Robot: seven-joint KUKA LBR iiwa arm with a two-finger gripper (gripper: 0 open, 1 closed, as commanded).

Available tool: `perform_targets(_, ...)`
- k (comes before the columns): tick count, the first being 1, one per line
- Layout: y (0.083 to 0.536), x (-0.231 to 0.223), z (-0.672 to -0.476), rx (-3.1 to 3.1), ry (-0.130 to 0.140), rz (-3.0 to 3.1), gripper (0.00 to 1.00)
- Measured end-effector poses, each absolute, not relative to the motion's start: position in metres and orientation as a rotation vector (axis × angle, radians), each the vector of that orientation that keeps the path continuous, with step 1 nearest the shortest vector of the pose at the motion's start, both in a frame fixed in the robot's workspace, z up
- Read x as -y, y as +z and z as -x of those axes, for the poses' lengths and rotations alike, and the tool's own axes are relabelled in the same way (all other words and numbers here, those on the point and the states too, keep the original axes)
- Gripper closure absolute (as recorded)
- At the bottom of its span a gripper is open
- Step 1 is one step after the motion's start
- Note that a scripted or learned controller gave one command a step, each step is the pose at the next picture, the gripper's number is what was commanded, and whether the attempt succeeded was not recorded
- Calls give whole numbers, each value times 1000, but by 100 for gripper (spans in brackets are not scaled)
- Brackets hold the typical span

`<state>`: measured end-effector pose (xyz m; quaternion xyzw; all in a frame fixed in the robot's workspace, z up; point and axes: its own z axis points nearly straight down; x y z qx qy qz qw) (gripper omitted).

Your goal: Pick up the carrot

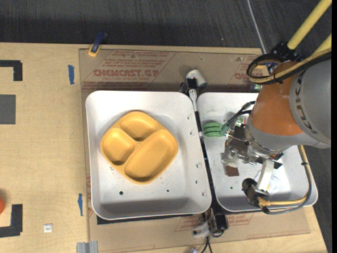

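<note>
While smooth and rounded, yellow divided plate [139, 146] fills left bin [100, 157].

Toy carrot [212, 129], seen as a green, ribbed leafy top, lying in the right shallow white bin [216, 105] near its left wall. Its rightward part is hidden beneath the grey arm [316, 109]; orientation cannot be told.

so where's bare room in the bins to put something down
Left bin: bare floor along the front and corners around the yellow tray. Right bin: crowded by the arm and gripper, with a green item at its left wall.
</note>
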<state>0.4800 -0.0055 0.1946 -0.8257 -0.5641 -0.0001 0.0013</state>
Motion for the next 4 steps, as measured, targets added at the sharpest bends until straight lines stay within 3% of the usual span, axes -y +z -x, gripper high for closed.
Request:
perform_targets(1, 225, -4, -480, 1562, 0, 2726, 100)
perform_targets(2, 207, -30, -479, 1156, 5, 2919, 100)
perform_targets(3, 177, -97, -479, 1009, 7, 2972, 100)
perform_targets(4, 135, -147, -504, 890, 4, 3011, 100)
